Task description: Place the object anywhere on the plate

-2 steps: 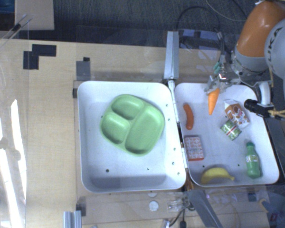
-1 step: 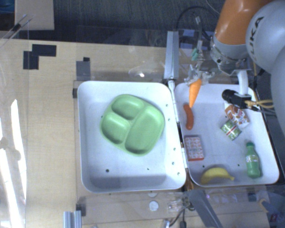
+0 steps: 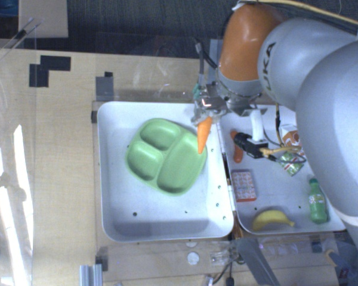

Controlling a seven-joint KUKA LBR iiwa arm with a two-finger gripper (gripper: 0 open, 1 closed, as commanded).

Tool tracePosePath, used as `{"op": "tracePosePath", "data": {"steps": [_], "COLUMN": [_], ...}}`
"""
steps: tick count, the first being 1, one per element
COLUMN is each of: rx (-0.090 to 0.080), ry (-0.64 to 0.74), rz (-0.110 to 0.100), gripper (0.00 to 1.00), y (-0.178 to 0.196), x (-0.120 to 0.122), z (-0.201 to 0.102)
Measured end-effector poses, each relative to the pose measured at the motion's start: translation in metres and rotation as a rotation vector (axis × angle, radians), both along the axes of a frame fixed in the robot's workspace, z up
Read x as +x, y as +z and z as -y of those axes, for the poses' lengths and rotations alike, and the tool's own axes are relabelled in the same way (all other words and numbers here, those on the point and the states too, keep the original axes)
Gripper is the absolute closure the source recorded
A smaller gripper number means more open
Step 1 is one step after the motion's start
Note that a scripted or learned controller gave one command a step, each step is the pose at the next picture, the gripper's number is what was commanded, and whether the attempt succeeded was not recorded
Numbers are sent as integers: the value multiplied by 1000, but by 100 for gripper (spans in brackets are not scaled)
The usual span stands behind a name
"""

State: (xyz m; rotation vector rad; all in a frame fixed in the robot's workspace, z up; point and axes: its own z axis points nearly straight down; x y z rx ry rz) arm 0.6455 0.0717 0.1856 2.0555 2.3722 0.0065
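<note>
- Hanging point-down from the gripper, the toy carrot is clasped at its blunt upper end between the fingers, with its long axis running nearly vertical in the camera view and its tip tilted slightly toward the near side of the bench.
- Taking the green plate as the landmark: the carrot sits at the plate's right-hand rim, its tip over or just at the edge of the large right compartment. Whether the tip touches the plate or floats above it cannot be told from this slant.
- The bulk of the plate lies to the left of the carrot, and somewhat nearer the camera. Its two smaller compartments are on the side away from the gripper.
- My judgement: the coming move turns on that offset. A short carry leftward from the rim would bring the carrot squarely over the big compartment; let go where it is, the carrot could tip over the rim into the white bin that holds the plate.
- The plate lies toward the right of its bin, so its right rim is near the wall shared with the neighbouring bin.
- Right of the plate, in that other bin, lie a banana, a green bottle, a small patterned card and a red-orange piece; all are well apart from the carrot.
</note>
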Motion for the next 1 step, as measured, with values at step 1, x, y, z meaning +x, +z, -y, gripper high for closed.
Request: {"op": "tracePosePath", "data": {"steps": [1], "rx": [0], "ry": [-1], "rz": [0], "gripper": [0], "y": [0], "x": [0], "z": [0]}}
